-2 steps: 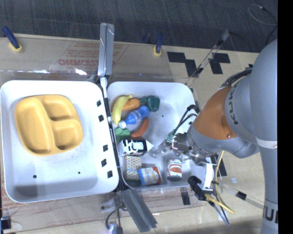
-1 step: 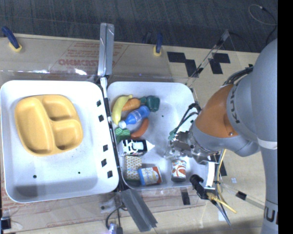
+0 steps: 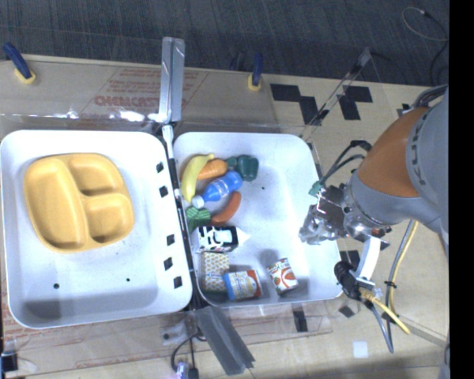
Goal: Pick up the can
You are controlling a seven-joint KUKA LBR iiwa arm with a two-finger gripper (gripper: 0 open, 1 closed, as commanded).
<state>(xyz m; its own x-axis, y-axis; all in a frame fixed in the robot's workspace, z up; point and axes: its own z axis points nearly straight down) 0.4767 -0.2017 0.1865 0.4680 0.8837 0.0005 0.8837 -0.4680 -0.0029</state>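
Observation:
A small red and white can [image 3: 282, 275] stands near the front right corner of the right bin [image 3: 288, 152]. Just left of it a second can with a blue end and an orange label [image 3: 241, 284] lies on its side against the front wall. My gripper [image 3: 316, 227] hangs over the bin's right rim, up and to the right of the red and white can and apart from it. Nothing shows held in it.
The right bin also holds a banana [image 3: 191, 176], a carrot [image 3: 213, 169], a blue bottle [image 3: 221, 188], a green item [image 3: 245, 165], a red sausage [image 3: 229, 206], a black and white item [image 3: 218, 236] and a patterned box [image 3: 214, 264]. A yellow divided tray [image 3: 77, 200] lies in the left bin.

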